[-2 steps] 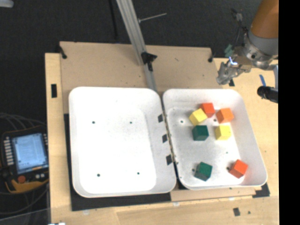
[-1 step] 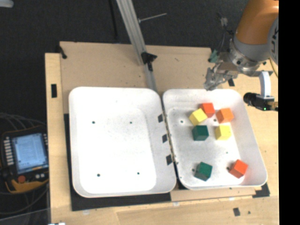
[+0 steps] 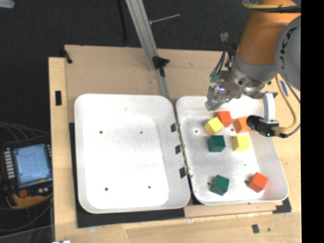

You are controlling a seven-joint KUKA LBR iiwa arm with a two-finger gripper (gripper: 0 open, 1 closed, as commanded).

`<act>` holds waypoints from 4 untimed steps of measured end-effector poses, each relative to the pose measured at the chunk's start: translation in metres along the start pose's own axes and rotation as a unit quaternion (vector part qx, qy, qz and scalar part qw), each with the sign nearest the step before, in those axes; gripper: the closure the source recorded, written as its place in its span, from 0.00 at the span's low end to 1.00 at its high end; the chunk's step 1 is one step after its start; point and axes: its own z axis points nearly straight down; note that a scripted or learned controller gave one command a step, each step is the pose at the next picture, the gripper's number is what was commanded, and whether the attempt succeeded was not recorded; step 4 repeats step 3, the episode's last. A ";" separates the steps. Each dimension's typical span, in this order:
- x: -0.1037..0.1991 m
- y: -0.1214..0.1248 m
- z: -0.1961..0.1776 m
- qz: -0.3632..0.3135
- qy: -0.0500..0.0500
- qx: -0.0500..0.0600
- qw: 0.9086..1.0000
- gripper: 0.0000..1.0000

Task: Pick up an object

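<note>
The grey arm (image 3: 263, 39) with its orange band enters from the right and hangs over the far part of the right bin (image 3: 268, 186). Part of a letter shows on the arm's grey shell at the right edge; no full word can be read. The gripper (image 3: 216, 98) points down at the bin's far left area. Whether the fingers are released or clenched cannot be told, and no block is seen between them.

The right bin contains seven blocks. An orange block (image 3: 224, 118) lies just near and right of the gripper, touching a yellow block (image 3: 213, 126) on its near left side. A second orange block (image 3: 241, 124) lies further right, beside a black part of the arm's fittings. A second yellow block (image 3: 240, 143) lies near of it. A green block (image 3: 216, 144) lies just near of the first yellow block. A second green block (image 3: 219, 185) and a third orange block (image 3: 257, 181) lie at the near end of the bin, well apart from the gripper.

The left bin (image 3: 126, 151) sits beside the right bin on the desk (image 3: 101, 65). A handheld screen unit (image 3: 28, 168) lies left of the desk; its display text is too small to read.
</note>
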 end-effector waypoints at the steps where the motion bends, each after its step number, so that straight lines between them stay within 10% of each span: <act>1: 0.048 -0.018 0.000 -0.001 0.000 0.000 1.000 1.00; 4: 0.131 -0.056 0.031 0.000 0.000 0.000 1.000 1.00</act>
